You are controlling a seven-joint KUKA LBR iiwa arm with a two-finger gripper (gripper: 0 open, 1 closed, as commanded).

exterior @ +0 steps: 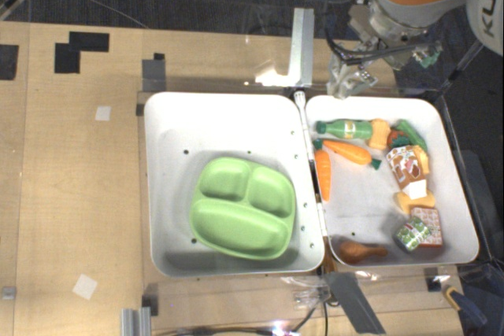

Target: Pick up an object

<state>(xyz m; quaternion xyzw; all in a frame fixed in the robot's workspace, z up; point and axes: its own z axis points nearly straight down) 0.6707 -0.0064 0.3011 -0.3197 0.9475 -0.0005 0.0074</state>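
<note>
Grey gripper [346, 81] hangs above the right bin's [461, 169] rim; its fingers unreadable.

The tray [242, 207] lies in the left bin [169, 122]. The right bin [449, 138] holds a bottle [346, 129] at its far side, two carrots [346, 152] just nearer.

2 white bins: left bin [157, 169] w/ 1 green divided plate [242, 207]; right bin [453, 161] w/ 2 carrots [347, 152] [323, 175], 1 green bottle [344, 129], 1 brown drumstick-like item [362, 251], approx 5 other small food pcs, can't sort exactly.
</note>
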